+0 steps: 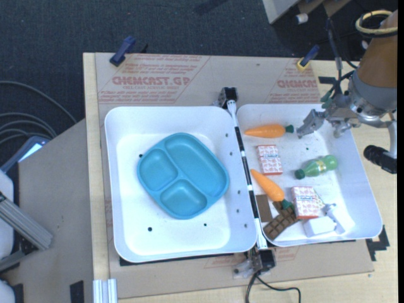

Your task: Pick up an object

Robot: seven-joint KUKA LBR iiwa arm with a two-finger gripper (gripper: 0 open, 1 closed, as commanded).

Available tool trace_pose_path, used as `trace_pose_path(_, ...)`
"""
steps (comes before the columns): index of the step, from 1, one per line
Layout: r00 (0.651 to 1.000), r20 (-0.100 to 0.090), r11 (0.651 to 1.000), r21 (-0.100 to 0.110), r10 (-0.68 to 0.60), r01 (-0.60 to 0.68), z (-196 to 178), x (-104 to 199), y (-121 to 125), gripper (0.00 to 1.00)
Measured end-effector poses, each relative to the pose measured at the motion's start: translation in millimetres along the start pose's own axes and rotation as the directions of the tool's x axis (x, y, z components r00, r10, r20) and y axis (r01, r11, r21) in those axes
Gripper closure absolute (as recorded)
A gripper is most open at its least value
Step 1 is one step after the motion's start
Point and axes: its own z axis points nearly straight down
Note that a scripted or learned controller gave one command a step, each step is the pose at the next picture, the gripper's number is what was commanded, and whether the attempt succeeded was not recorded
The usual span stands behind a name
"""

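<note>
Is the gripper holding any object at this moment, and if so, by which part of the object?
Nothing is held. The gripper hovers open over the right bin, above and to the right of the carrot, with nothing between its fingers.

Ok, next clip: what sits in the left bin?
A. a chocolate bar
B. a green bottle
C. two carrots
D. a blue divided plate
D: the blue divided plate lies alone in the left bin; the two carrots, green bottle and chocolate bar are all in the right bin.
</note>
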Motion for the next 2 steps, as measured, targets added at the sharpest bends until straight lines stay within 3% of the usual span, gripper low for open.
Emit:
trace_pose_path(1,1.000,0.001,1.000,-0.004,-0.001,0.001,103.0,-29.7,-23.6,0.00)
trace_pose_path(2,1.000,-0.008,1.000,0.003,-0.003,0.003,114.7,-63.0,-88.4,0.00)
